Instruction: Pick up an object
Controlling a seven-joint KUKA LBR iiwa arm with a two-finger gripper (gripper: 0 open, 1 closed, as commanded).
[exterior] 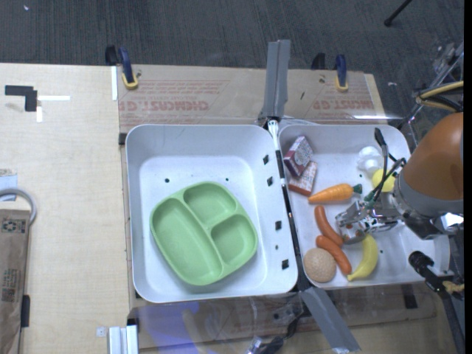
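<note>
While my hand hangs low in the right bin, grip state unreadable, stock stands: banana and sausages just beside it, carrot, egg, packet near, all loose for picking; green tray in left bin.

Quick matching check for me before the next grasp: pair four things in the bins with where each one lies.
1. green plate
2. carrot
3. egg
4. banana

a. near corner of the right bin, by the divider
b. below the gripper, toward the near wall
c. left bin
d. middle of the right bin, above the gripper

Pairs: 1-c, 2-d, 3-a, 4-b
</note>
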